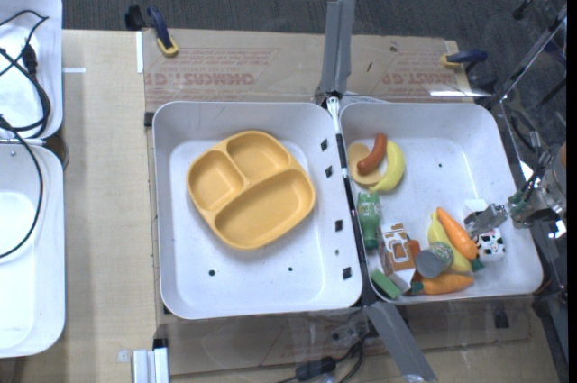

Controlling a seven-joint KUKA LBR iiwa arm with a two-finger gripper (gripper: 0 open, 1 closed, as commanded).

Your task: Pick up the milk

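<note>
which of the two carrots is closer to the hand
The upper carrot, lying diagonally by the hand. The other carrot lies lower, along the bin's near edge.

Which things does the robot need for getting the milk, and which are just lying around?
Needed: milk carton, gripper.
Just lying around: yellow plate, banana, sausage, carrot, green bottle.
</note>
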